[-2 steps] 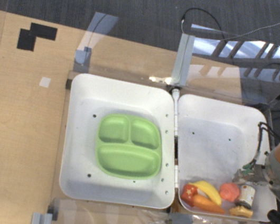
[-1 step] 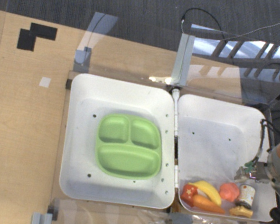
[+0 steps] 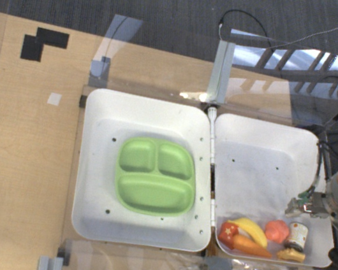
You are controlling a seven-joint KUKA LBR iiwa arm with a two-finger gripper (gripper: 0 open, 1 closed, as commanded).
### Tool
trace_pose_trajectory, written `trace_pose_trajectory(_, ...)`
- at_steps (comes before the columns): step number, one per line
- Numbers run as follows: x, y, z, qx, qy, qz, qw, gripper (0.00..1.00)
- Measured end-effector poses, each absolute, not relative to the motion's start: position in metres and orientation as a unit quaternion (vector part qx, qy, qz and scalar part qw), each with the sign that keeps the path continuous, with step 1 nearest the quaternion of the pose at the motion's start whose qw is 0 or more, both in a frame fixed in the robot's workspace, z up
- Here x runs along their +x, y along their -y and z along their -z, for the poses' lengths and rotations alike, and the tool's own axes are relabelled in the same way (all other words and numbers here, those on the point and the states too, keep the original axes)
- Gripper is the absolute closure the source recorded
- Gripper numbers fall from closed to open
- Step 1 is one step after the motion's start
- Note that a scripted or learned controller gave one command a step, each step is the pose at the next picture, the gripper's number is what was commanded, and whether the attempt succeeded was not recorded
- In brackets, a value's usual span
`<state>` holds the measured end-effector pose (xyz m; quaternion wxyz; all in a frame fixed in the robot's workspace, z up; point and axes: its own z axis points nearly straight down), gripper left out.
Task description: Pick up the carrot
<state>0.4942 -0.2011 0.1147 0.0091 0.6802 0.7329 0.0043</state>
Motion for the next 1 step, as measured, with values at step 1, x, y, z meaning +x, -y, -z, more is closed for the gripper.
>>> trace_pose_trajectory(1,0.4967,0.2007,-0.126,0.679,-0.734,-0.0057,0.012,1.0)
